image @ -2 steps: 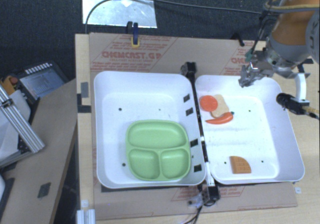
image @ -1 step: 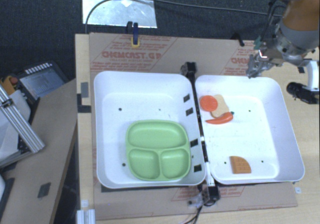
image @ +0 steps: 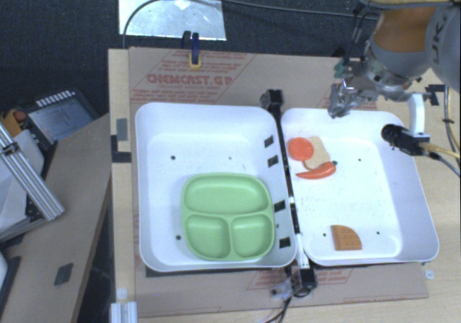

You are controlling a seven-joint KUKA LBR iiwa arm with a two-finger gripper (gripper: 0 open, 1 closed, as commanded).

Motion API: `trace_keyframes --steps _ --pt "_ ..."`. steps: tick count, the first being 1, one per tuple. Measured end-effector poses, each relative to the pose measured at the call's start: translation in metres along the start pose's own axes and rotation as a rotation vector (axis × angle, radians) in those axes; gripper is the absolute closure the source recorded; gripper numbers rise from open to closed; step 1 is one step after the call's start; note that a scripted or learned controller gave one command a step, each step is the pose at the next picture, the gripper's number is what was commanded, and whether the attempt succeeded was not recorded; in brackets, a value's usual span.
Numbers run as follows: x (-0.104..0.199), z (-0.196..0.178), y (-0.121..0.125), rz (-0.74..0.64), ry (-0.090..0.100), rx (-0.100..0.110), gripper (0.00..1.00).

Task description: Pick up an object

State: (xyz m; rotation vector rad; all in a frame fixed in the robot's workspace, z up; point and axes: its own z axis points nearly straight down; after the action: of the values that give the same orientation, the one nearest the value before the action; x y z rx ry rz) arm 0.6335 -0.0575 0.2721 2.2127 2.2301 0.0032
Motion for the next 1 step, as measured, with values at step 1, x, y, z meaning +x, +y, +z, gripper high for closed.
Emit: trace_keyframes --steps 1 --pt "0.0504 0.0058 0.0079 0.000 0.001 -0.001 1.00"
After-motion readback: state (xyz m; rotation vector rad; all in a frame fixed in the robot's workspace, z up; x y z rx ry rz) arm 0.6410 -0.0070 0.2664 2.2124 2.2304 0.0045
